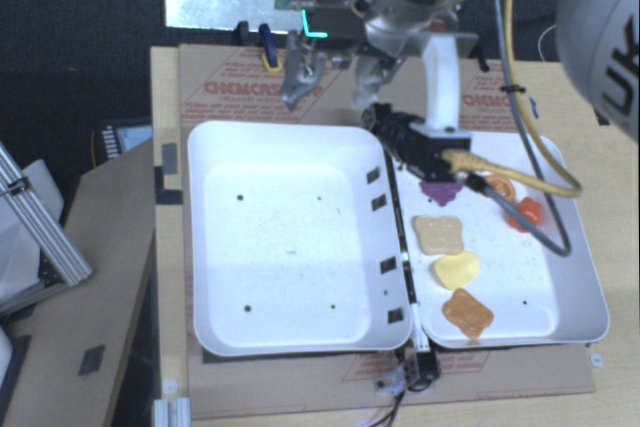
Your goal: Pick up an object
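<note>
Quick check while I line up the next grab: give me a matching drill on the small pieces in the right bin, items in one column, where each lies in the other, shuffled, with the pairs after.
Items:
1. purple piece
2. beige square
3. yellow heart
4. brown piece

Places:
A. nearest the front rim of the right bin
B. between the beige square and the brown piece
C. farthest back of the four, next to the black part with the yellow cable
D. just in front of the purple piece

Pairs: 1-C, 2-D, 3-B, 4-A

Bright even light; white bins (280,245) glare, edges soft.
</note>
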`<state>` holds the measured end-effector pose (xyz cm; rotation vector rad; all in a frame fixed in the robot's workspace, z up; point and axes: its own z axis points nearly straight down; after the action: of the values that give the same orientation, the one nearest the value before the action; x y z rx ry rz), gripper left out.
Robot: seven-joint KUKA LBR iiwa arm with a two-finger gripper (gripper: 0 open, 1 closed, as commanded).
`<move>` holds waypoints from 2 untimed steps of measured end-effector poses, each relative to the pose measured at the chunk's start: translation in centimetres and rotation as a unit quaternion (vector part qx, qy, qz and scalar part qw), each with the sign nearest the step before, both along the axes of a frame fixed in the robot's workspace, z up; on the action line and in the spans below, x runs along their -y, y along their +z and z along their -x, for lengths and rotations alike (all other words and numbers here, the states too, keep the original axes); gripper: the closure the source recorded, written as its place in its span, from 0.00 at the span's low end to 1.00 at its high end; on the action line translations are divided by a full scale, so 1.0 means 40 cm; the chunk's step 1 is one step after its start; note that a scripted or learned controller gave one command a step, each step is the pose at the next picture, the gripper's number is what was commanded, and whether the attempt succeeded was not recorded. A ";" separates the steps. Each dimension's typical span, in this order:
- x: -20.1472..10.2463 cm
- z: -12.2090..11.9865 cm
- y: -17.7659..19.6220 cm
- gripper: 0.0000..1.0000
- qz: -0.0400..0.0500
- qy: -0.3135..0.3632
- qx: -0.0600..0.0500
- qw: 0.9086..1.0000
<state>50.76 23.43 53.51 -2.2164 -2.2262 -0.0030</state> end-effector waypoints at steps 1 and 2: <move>0.000 0.000 0.000 0.00 0.000 0.000 0.000 1.000; 0.000 0.000 0.000 0.00 0.000 0.000 0.000 1.000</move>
<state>50.76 23.43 53.51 -2.2164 -2.2262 -0.0031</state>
